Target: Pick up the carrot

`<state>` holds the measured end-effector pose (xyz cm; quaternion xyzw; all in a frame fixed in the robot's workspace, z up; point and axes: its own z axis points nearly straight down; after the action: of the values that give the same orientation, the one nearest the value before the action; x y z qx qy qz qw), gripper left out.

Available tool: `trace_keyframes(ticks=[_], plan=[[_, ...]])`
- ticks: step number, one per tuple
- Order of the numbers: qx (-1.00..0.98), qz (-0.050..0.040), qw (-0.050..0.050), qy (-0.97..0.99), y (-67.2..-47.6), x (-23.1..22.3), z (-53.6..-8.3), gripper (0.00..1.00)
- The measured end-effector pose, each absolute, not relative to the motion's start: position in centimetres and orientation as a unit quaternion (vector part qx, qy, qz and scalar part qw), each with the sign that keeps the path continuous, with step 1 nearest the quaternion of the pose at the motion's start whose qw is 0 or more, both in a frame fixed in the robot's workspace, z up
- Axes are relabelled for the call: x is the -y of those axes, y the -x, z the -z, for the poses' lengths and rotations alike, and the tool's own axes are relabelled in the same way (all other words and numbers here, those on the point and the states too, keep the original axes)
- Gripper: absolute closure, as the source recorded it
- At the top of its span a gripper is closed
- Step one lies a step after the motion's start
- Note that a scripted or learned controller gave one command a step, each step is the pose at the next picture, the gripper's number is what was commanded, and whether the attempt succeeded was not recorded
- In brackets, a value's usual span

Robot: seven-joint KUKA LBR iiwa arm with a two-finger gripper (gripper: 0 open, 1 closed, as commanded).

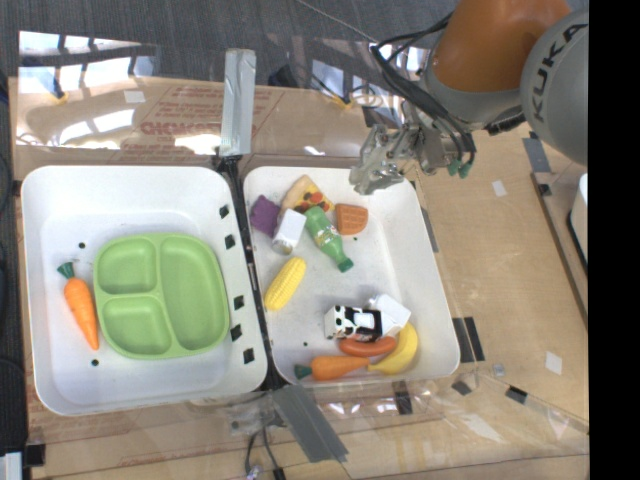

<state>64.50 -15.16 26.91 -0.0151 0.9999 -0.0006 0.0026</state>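
Note:
An orange carrot (81,312) with a green top lies in the left bin (40,198), by its left wall, beside the green divided plate (160,294). A second orange carrot (336,368) lies at the front of the right bin (425,298), next to a red sausage (368,347) and a banana (402,351). My gripper (374,175) hangs over the far rim of the right bin, just right of the pizza slice (303,192). It is far from both carrots, and I see nothing held in it.
The right bin also holds a purple piece (264,213), a white block (289,230), a green bottle (327,236), an orange cracker (351,218), a corn cob (285,283) and a cow-patterned carton (355,321). Cables trail from the wrist.

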Motion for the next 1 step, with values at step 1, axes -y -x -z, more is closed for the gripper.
trace_keyframes(ticks=[1], plan=[[-0.991, 0.0006, 0.000, 0.136, -62.60, 21.03, -25.07, 1.00]])
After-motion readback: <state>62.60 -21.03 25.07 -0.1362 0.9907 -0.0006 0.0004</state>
